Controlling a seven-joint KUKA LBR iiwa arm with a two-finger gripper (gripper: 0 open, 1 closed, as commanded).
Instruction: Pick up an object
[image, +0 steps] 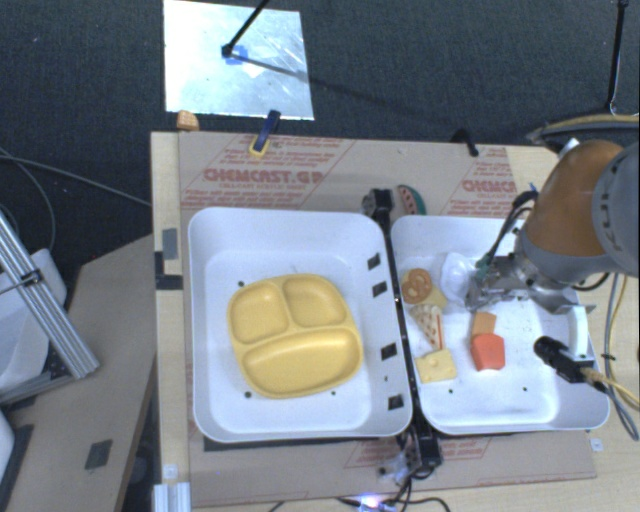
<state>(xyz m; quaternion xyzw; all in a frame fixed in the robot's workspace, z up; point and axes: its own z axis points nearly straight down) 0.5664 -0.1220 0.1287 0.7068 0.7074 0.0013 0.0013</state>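
Camera view first: on the far left we're seeing the left bin (205, 400), and it's holding a yellow divided plate (294, 333) sitting flat near its middle. We're guessing that plate is waiting there as the drop-off spot, since nothing is lying on it.

Moving right past the divider, we're getting to the right bin (520, 415), which is where all the pickable stuff is lying. There's a round pretzel-looking snack (416, 285) up near the divider, a pale wedge with holes (428, 323) just below it, and a yellow cheese block (436, 366) below that. Further right we're looking at a small tan cube (484, 323) sitting just above a red-orange block (487, 352), the two nearly touching. A crumpled clear wrapper (457, 270) is lying toward the back of the bin.

Then the gripper (482, 291) is hanging over the bin, just above the tan cube and beside the wrapper, with the arm's orange band (575, 205) leaning in from the right. We honestly can't tell how its jaws are set, the wrist is blocking them. Nothing is visibly caught in it, so we're reckoning the pick isn't made yet and the tan cube or red-orange block is the likely target.
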